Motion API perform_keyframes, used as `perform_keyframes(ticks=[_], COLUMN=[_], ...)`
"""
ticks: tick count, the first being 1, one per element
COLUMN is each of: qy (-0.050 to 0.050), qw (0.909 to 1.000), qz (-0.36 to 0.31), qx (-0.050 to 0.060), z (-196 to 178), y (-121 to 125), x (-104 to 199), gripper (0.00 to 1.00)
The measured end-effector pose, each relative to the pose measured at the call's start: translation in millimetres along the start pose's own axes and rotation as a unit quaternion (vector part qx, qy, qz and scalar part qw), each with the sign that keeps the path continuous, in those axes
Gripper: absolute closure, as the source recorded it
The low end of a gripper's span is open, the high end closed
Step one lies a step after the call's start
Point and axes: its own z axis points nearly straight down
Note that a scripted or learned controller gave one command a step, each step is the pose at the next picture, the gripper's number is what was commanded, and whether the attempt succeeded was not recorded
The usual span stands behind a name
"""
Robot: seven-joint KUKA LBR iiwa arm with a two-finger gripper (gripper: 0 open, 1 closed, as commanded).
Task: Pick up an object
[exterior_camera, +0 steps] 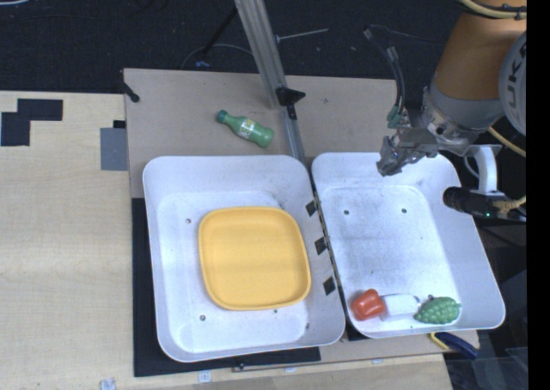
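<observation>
Two white bins sit side by side. Using the right bin (pixel 481 289) as landmark: the gripper (pixel 393 161) hangs over its far rim, and honestly can't tell how it's set, too blurry. A red pepper (pixel 368 303), something white (pixel 400 304) and green grapes (pixel 437 310) lie along its near wall. The left bin (pixel 163 208), just beside it, holds a yellow plate (pixel 253 257); a green bottle (pixel 245 128) lies beyond that.

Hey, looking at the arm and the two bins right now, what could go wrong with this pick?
The gripper sits at the right bin's far rim, while the red pepper, white piece and green grapes crowd the near wall. Reaching there risks clipping that wall or nudging a neighbour. The yellow plate lies flat, probably hard to pinch.
</observation>
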Motion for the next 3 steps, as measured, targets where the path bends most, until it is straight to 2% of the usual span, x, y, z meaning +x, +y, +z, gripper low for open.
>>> perform_keyframes(ticks=[1, 3], qy=[0.0, 0.0], qw=[1.0, 1.0], qz=[0.0, -0.001], qx=[0.0, 0.0], z=[15.5, 32.9], y=[-9.2, -52.8], x=[53.2, 164.1], gripper=[1.0, 1.0])
